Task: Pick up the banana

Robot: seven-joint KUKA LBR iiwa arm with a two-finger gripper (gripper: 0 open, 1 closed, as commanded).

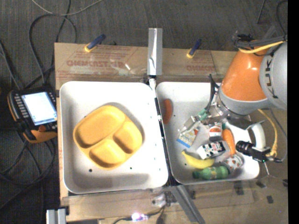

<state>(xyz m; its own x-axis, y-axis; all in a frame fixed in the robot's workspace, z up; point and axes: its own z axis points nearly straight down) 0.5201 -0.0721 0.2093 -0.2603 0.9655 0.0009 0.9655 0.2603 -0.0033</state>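
**Q:** Where are you in the job?

**A:** At the approach, as I judge it. My arm [254, 78] reaches in from the right and hangs over the right bin [187, 94]. My gripper [216, 115] sits just below the orange wrist band, above the clutter. Whether it is spread or closed I cannot tell from this angle; the wrist hides too much. Nothing shows in its grasp.

**Q:** And the banana?

**A:** The banana [198, 161] lies on the floor of the right bin, toward the near edge, curving up at both ends. It is not lifted. It sits nearer the camera than my gripper, apart from it.

**Q:** What crowds it?

**A:** Plenty. A green bottle [211, 172] lies just beside it on the near side, a printed card box [212, 148] overlaps its upper end, and a carrot [228, 142] lies just beyond that. A small white carton [188, 135] is close on the far side. The yellow tray [108, 135] in the left bin [70, 171] is well out of the way.

**Q:** So the next move?

**A:** I need to shift toward the near edge, centre over the banana's bare middle, turn across its curve, then descend. The risk, I think, is pinching the bottle or box instead.
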